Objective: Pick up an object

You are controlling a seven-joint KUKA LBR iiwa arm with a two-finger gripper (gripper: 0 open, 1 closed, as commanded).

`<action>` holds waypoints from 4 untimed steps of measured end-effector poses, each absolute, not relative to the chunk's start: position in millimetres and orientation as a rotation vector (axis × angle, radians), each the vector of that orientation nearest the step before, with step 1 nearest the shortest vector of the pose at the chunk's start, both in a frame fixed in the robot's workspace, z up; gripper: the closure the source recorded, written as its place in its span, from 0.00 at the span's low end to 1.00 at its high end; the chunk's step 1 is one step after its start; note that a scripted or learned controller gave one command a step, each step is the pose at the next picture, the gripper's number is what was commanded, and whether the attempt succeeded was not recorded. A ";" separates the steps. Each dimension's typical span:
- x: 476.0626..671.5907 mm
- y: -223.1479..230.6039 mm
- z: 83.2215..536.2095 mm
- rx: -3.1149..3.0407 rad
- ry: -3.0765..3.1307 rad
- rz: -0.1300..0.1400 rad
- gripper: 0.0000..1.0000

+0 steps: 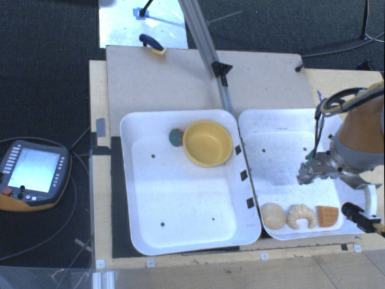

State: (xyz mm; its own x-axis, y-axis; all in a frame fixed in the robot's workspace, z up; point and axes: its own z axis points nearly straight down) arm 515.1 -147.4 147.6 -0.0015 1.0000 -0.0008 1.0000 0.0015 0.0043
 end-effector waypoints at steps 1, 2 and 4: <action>514.1 -146.8 209.5 2.217 2.220 0.004 1.00; 518.8 -140.6 254.4 2.217 2.221 0.004 1.00; 515.8 -84.2 262.6 2.216 2.227 0.001 1.00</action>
State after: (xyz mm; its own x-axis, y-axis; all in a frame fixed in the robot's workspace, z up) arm 515.8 -84.2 262.6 -0.0050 1.0000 0.0010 1.0000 0.0050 0.0003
